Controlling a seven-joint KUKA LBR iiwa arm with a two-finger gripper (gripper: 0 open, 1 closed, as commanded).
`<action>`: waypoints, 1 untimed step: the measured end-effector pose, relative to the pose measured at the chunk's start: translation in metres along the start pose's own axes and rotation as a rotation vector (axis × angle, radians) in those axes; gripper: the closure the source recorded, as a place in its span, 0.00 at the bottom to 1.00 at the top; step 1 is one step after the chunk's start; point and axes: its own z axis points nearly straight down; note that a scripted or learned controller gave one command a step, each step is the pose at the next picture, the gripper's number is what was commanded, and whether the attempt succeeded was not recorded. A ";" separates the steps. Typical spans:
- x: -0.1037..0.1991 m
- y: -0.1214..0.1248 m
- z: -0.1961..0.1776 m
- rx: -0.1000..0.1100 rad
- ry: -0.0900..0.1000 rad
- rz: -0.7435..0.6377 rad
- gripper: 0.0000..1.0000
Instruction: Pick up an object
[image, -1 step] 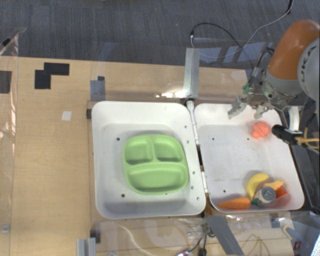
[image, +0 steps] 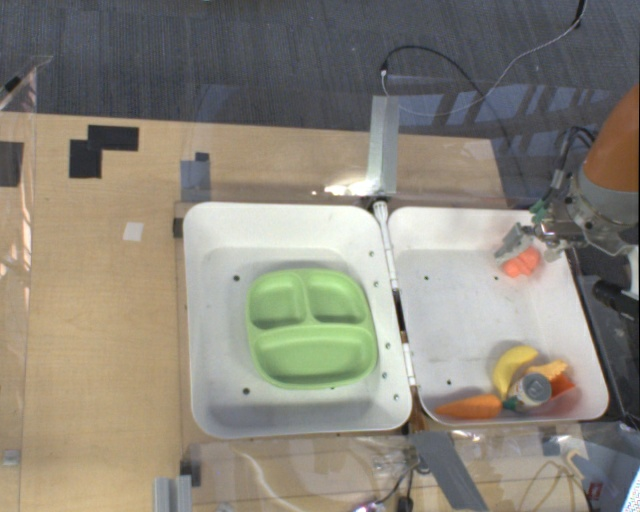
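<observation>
1. Even, bright overhead light is seen; colours look slightly washed.
2. A glare spot is noted at the top rim of the left bin (image: 345, 187).
3. Soft shadow is cast inside that bin around the green tray (image: 311, 327).
4. Overall focus is slightly soft; small details are blurred.

I see the arm (image: 612, 170) entering at the right edge, upper part of frame, orange band showing. Wrist angles down-left. Gripper (image: 522, 243) sits low at upper right, fingers (image: 510, 242) spread apart, pointing left.
</observation>
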 end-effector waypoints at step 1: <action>-0.015 0.032 0.089 -0.003 0.000 0.013 0.00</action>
